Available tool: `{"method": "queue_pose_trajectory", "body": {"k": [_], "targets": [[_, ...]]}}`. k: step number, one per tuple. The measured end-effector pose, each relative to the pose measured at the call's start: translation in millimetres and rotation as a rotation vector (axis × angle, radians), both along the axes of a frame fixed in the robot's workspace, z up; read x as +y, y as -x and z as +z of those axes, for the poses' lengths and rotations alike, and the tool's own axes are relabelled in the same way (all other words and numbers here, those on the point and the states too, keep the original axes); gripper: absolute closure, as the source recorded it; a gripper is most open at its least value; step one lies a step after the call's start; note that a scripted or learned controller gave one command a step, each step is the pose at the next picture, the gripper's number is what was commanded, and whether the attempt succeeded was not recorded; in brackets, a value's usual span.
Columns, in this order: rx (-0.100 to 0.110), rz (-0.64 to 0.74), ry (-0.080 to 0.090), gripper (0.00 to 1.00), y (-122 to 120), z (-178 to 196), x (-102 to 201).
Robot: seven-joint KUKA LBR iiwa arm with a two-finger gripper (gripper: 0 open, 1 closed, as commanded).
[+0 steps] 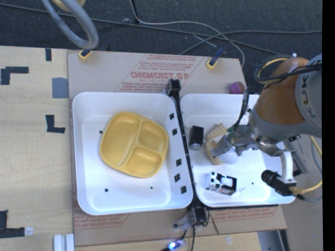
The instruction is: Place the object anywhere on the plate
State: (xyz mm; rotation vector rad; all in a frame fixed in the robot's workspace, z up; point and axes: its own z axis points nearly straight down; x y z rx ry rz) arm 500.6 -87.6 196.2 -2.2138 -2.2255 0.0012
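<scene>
A yellow divided plate (134,144) lies in the left white bin (89,192). In the right bin (256,195) my gripper (224,148) reaches in from the right and sits low over a tan, bread-like object (213,138) near the bin's middle. A white rounded thing shows just under the gripper. A black cylinder (196,136) stands to the left of the tan object, by the divider. A small black-and-white box (222,184) lies nearer the front of the bin.
A black divider strip (180,150) with clips runs between the two bins. The arm's grey and orange body (285,103) covers the right bin's far right side. A purple object (236,88) sits on the cardboard behind the right bin. Cables trail across the back.
</scene>
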Motion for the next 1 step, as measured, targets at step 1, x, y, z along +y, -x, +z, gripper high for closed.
{"method": "queue_pose_trajectory", "body": {"k": [1], "targets": [[-0.002, 0.003, -0.001, 1.00, 3.8, 12.5, 60.3]]}}
